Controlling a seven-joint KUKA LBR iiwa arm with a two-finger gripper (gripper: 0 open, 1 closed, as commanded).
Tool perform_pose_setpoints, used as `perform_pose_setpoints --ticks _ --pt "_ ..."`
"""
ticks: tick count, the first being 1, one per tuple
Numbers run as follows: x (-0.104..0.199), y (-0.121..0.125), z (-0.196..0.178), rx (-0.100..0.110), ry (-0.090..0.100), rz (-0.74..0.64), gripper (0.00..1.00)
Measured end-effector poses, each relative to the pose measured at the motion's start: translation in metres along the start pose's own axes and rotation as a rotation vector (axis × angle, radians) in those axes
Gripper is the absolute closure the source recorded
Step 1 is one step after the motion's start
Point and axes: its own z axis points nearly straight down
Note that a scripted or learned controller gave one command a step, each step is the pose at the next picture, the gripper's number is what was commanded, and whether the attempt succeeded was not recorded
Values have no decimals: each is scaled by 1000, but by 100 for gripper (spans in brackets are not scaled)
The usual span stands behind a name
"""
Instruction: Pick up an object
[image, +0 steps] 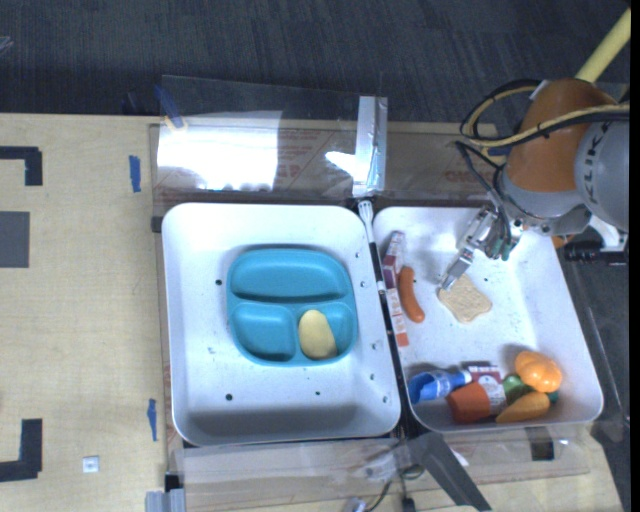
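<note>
My gripper (453, 277) hangs low in the right bin (570, 300), pointing down and to the left. Its tip sits at the upper left corner of a tan slice of toast (467, 302) lying flat on the bin floor. Whether it touches the toast I cannot tell. An orange-red sausage (410, 296) lies just left of the toast, apart from the gripper. Nothing shows as lifted off the floor.
At the right bin's front lie a blue cup (430, 385), a red piece (468, 402), an orange fruit (540, 372) and a carrot (522, 406). A small packet (392, 245) leans at its left wall. The left bin (190, 300) holds a blue divided plate (290, 285) with a yellow fruit (317, 333).
</note>
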Motion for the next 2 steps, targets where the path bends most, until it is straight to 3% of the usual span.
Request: perform_pose_setpoints --ticks 1,2 --pt "46 -31 -1 -21 -26 122 0" --pt "98 13 -97 -21 -21 309 0"
